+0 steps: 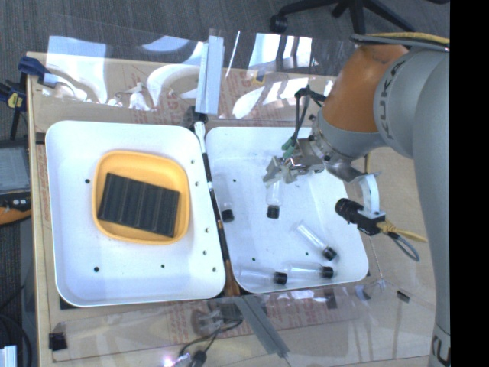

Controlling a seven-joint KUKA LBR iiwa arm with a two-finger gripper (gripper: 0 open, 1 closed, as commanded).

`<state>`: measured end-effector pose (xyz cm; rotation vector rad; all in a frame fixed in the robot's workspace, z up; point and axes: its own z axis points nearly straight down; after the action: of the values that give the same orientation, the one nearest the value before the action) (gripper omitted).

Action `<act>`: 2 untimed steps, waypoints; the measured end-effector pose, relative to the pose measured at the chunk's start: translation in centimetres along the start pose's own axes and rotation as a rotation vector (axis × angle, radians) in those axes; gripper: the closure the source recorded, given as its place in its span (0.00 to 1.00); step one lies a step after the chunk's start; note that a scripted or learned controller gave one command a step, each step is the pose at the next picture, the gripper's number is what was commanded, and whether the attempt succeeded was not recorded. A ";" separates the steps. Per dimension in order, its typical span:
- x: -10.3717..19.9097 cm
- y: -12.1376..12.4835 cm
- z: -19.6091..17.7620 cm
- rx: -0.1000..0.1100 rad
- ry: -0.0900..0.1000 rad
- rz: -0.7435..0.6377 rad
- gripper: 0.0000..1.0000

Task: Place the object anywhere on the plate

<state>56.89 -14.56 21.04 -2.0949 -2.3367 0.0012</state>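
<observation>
- The plate [105, 176], yellow, sits in the left bin [65, 140]. A black ribbed block [140, 204] covers most of its middle. Only a rim of free plate is left, so a tube dropped there may land on the block and roll off into the bin.
- The wall [206, 176] where the two bins meet stands between the tubes and the plate. A low carry could knock the load against it.
- A small black piece [227, 215] lies in the right bin [243, 147] just beside that wall. I cannot tell what it is.
- The likely object, a clear tube [273, 199] with its black cap at the near end, is in the middle of the right bin. Its far end is right at the tip of the gripper [280, 171].
- From this slant I cannot tell whether the gripper is wide, narrow or closed on the tube. The tube may just as well lie on the bin floor beneath it.
- If there is a grip, it is at the very end of a smooth, round tube. Such a hold may swing or slip loose on the way left.
- Three more tubes [311, 238] lie near and to the right, well apart from the gripper. They are little risk now, though a second try could scatter them.
- The arm [397, 90] reaches in from the right over the bin's far corner.
</observation>
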 end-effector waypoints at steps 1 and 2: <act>3.4 -3.5 3.0 0.003 0.000 -0.253 1.00; 12.1 -8.0 2.0 0.001 -0.001 -0.398 1.00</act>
<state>47.60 -3.41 19.12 -1.5917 -2.7041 0.0024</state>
